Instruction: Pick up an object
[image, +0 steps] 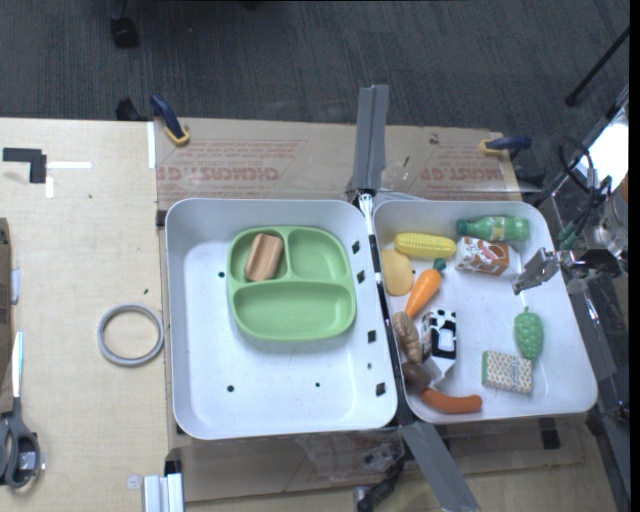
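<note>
My gripper (537, 271) hangs low over the right bin's (560, 400) right side, near its rim. Nothing shows in its grasp. Just left of it lie a red-and-white packet (483, 257) and a green bottle (493, 228). A green bumpy toy (528, 334) rests below it, with a beige-and-teal block (507, 371) further down. Toward the bin's left side are a corn cob (424, 244), a carrot (423, 290), a yellow fruit (397, 272), a black-and-white item (441, 333), a brown piece (407, 338) and a red sausage (450, 402).
The left bin (200, 390) holds a green divided plate (290, 310) with a bread roll (263, 256) in its upper-left compartment. On the bench to the left lie a tape ring (130, 333) and scissors (18, 445). A blue clamp (170, 120) grips the cardboard behind.
</note>
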